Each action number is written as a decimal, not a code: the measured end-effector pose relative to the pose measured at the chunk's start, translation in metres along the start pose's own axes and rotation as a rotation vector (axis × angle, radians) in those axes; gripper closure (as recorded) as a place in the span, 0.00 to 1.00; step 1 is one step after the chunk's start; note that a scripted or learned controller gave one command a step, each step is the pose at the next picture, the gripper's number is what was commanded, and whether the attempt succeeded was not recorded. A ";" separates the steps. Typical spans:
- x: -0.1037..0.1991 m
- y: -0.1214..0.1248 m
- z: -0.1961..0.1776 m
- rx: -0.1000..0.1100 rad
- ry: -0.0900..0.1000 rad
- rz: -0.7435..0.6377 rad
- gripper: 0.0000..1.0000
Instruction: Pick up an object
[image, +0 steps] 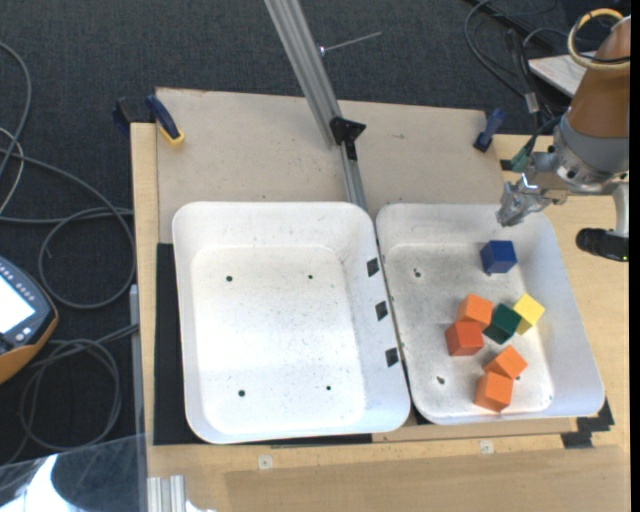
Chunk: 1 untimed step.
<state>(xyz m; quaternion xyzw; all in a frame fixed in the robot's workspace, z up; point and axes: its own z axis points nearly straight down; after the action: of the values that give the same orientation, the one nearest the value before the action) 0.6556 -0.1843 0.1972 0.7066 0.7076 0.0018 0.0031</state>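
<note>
The right white bin holds several blocks. A blue block lies alone near its far side. Closer to the front sit an orange block, a red-orange block, a green block, a yellow block and two more orange blocks. My gripper hangs over the far right corner of this bin, just above and behind the blue block. Nothing shows between its fingers.
The left white bin lies beside the right one, with black clips along the shared edge. A slanted metal rail crosses the bench behind the bins. Blue clamps grip the back board. Cables lie on the dark floor around.
</note>
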 end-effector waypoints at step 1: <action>-0.002 -0.001 -0.065 -0.003 -0.001 0.000 1.00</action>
<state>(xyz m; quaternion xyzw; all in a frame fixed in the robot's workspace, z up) 0.6540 -0.1865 0.2627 0.7066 0.7076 0.0025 0.0047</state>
